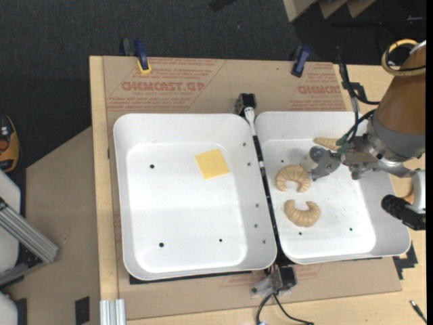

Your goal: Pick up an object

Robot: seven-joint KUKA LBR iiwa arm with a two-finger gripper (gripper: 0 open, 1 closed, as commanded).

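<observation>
- Two tan, ridged, crescent-shaped croissants lie in the right shallow white plastic bin [379, 239]: upper croissant [292, 177], lower croissant [302, 212].
- A flat yellow square slice [212, 163] sits in the left white bin [135, 202].
- The grey two-finger gripper [318, 162] reaches in from the right, just beside the upper croissant; whether it is spread or closed cannot be made out.

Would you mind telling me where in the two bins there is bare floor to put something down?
The left bin has most room: everything around the yellow square, especially its near half. In the right bin, only the near strip below the lower croissant is bare. Its middle is crowded: the upper croissant, the gripper and a third pastry behind it.
</observation>
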